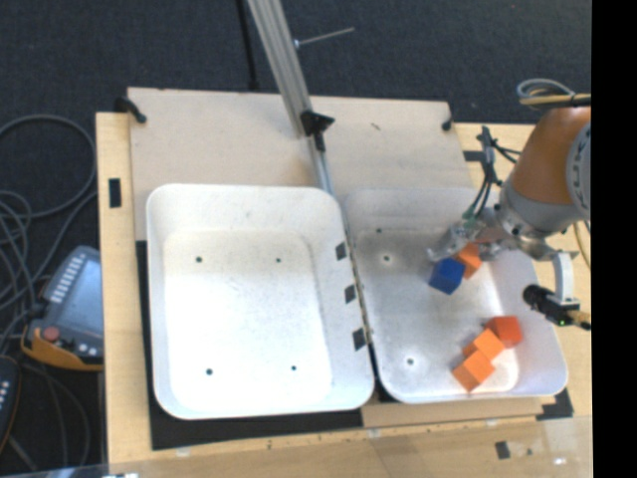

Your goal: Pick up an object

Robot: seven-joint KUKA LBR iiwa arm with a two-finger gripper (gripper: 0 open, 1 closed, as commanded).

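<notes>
Here, the grey-and-orange arm is reaching in from three o'clock over the right bin, its gripper hanging low near the bin's upper middle. Just beneath and beside it, a blue block and a small orange block are sitting touching one another, the orange piece at the blue one's one o'clock corner. Whether the fingers are spread, pinched or gripping either block I cannot tell; the wrist is masking them from this height. The pair appears to be the chosen target, since the tool is poised directly over them, not over the cluster of orange blocks lying well apart toward five o'clock, near the bin's lower rim. The left bin is lying at nine o'clock on the bench, likely waiting as the drop side. A slanted metal rail is rising at twelve o'clock. The crowding of the two blocks could make a clean single pick awkward.
</notes>
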